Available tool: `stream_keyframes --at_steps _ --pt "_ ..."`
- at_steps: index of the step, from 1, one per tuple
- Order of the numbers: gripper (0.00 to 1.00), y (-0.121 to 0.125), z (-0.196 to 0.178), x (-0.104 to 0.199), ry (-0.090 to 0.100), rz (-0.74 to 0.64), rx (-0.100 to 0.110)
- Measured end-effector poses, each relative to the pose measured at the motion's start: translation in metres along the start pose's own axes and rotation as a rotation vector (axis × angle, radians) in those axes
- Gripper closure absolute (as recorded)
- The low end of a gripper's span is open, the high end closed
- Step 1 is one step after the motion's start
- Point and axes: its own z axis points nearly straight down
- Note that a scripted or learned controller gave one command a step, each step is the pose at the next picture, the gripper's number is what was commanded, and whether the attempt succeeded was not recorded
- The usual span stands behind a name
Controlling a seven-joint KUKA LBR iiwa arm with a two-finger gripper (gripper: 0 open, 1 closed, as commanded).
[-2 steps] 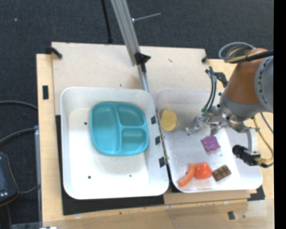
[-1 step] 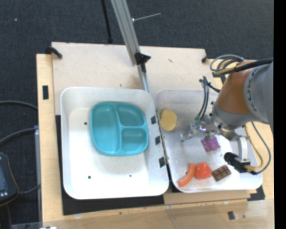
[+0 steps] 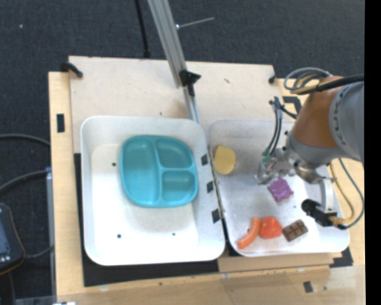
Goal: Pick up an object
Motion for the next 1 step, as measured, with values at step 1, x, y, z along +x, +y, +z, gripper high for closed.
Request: stream_keyframes --at_steps 1 --pt "1.0 -0.0035 -0.0474 0.0039 0.001 -0.008 0.001"
